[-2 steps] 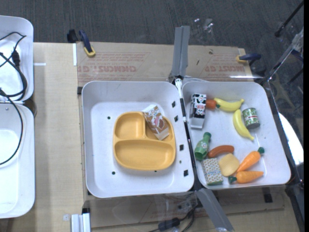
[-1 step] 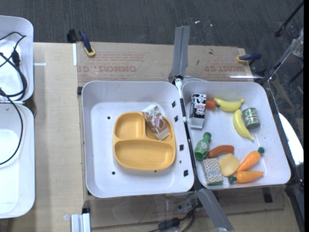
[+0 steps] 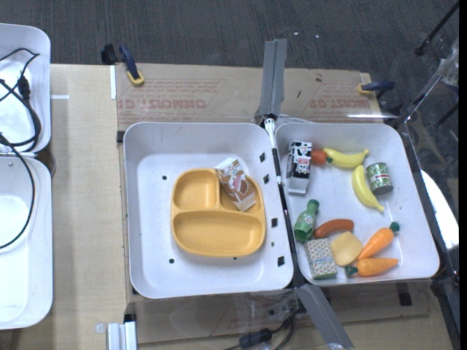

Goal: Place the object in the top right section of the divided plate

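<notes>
Jaws' state you cannot tell, but your small printed carton (image 3: 238,184) lies tilted in the upper-right section of the yellow divided plate (image 3: 211,235), centre frame, so placement looks done.

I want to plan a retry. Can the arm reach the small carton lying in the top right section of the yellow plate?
Probably yes. The carton lies on the divided plate with nothing over it, and the left bin is open from above.
</notes>
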Controlling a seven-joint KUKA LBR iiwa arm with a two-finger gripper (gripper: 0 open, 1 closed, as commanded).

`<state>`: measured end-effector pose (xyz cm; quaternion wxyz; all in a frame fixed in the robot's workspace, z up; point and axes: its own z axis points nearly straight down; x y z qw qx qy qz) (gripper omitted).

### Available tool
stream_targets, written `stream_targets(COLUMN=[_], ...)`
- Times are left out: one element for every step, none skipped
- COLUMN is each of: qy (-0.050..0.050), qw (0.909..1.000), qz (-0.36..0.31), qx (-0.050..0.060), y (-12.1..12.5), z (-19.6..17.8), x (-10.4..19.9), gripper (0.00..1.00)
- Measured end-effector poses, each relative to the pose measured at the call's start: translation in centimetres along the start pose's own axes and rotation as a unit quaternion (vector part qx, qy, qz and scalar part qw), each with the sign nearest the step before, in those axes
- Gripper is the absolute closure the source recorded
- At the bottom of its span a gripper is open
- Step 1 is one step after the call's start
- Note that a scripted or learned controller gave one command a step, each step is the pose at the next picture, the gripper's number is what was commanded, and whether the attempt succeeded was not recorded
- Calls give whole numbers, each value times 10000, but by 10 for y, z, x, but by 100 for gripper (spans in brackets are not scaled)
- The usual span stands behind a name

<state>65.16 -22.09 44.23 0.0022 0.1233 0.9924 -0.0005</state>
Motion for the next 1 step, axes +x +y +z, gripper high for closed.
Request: stream_targets(qy=[-3], qw=[9932], qz=[-1163], qx=[-6], y=[0], z=[0], x=[-1], gripper=[100])
